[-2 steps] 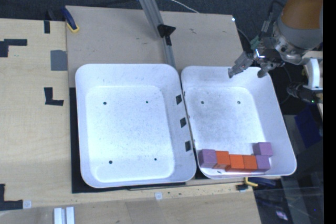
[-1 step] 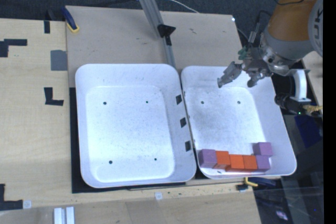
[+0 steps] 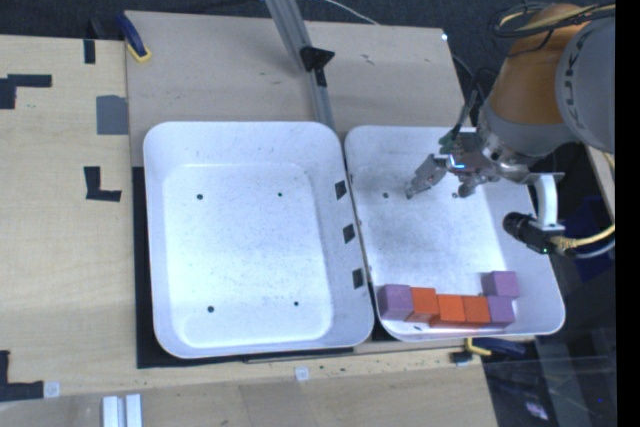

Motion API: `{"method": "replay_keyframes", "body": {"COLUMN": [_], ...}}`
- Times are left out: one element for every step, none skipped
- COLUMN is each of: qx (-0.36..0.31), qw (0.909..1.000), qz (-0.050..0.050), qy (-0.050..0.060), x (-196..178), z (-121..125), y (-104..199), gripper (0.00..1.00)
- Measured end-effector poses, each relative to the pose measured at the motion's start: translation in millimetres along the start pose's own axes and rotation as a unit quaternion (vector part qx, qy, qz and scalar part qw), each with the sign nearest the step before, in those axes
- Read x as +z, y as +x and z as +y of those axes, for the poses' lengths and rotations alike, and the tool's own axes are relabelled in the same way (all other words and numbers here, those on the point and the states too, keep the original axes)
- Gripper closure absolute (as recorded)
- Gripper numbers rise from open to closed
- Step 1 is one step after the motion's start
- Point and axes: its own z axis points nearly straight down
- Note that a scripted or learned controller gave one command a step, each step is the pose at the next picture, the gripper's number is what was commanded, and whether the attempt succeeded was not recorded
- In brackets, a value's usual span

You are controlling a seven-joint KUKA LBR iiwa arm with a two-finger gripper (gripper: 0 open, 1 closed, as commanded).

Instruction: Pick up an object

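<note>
Soft, even light falls from overhead, so the two white bins [image 3: 250, 235] read bright, close to washed out on their rims, while the dark floor at the top stays dim and grainy. Shadows are faint: a thin dark line under the bins' near edge and a weak smudge beneath the arm [image 3: 545, 85] on the right bin's floor. The whole frame is low in resolution and slightly soft, with the arm's orange band blurred and the speckles on the bins barely resolved.
</note>
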Motion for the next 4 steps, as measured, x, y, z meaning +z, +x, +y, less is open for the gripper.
{"method": "replay_keyframes", "body": {"qx": [-0.001,-0.001,-0.003,0.000], "qw": [1.0000,1.0000,1.0000,1.0000], "qz": [-0.001,-0.001,0.001,0.000], "qy": [-0.003,-0.009,-0.004,0.000], "x": [61,-109,-106,20], "z": [50,29,17,28], "y": [-30,-31,19,-18], "gripper": [0.00,0.00,0.00,0.00]}}
